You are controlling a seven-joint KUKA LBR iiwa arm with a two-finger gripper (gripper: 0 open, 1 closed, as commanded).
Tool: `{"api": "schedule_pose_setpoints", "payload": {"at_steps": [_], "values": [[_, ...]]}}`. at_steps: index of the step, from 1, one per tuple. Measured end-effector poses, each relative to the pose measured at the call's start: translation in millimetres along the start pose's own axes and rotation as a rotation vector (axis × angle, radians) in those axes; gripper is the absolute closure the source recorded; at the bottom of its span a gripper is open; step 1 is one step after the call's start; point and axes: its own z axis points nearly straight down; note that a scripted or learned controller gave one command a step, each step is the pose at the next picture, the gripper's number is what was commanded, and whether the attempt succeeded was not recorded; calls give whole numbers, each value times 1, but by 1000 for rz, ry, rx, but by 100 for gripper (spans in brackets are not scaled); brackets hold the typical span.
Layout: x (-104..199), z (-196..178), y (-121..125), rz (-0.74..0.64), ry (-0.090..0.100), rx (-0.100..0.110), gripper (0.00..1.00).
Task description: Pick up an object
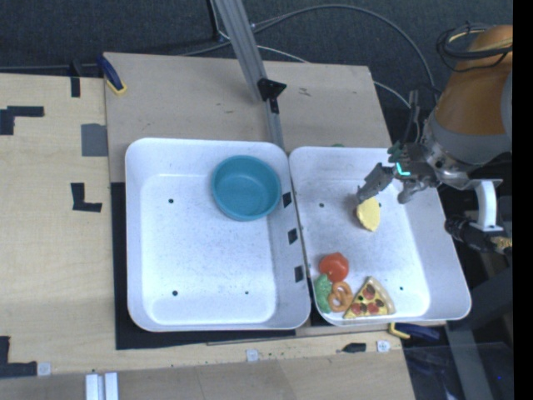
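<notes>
In the right bin point(416, 248) a small yellow piece point(368, 215) lies near the middle. My gripper point(388, 192) hangs just above and a little right of it, fingers spread apart and open, with nothing between them. At the bin's front lie a red tomato point(334, 266), a green piece point(322, 290), an orange ring point(340, 294) and a pizza slice point(369, 300), packed close together. A blue bowl point(246, 187) stands upright at the back of the left bin point(191, 265).
A grey metal pole point(246, 48) slants down from the top to the back edge between the bins. Cables point(350, 15) run behind the bench. The arm's orange band point(475, 98) rises at the right.
</notes>
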Motion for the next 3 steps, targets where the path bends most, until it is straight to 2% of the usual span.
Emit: {"api": "schedule_pose_setpoints", "payload": {"at_steps": [1,2,3], "values": [[0,0,0,0,0,0,0],[1,47,-9,0,1,5,0],[9,99,-4,-1,1,4,0]]}}
